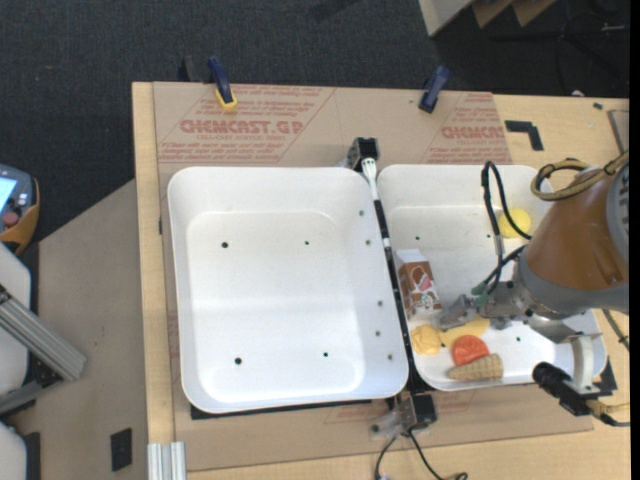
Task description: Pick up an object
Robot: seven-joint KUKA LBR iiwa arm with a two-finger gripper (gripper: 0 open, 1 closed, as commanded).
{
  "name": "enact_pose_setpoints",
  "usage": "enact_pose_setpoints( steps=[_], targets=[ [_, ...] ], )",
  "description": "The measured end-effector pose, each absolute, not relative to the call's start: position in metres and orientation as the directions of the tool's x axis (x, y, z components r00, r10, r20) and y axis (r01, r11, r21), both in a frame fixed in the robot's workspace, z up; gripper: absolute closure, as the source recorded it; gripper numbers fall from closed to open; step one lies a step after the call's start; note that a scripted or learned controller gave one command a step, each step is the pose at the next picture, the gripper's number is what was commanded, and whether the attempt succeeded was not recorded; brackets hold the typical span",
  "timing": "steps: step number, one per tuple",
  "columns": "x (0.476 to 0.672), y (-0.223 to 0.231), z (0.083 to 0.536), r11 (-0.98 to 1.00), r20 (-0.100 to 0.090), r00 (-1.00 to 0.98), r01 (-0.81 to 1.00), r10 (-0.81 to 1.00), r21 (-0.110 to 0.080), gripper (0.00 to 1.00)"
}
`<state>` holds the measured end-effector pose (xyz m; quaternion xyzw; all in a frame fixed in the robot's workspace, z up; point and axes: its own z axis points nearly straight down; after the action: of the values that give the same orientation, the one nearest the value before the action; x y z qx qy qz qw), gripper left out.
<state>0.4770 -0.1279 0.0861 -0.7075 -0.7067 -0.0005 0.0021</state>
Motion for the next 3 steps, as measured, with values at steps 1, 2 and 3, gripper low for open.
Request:
enact_pose_setpoints(
  steps=[1, 2, 3],
  targets=[
    [0.483, -0.131, 0.098, -0.003, -0.005, 0.003, 1.000, 1.000, 0.013, 1.00],
    [0.509, -0.173, 0.157, -0.002, -0.006, 0.002, 1.000, 1.000, 0.008, 1.00],
    [0.479, -0.117, 0.083, 0.002, 0.003, -0.002, 1.000, 1.000, -0.001, 1.00]
  ],
)
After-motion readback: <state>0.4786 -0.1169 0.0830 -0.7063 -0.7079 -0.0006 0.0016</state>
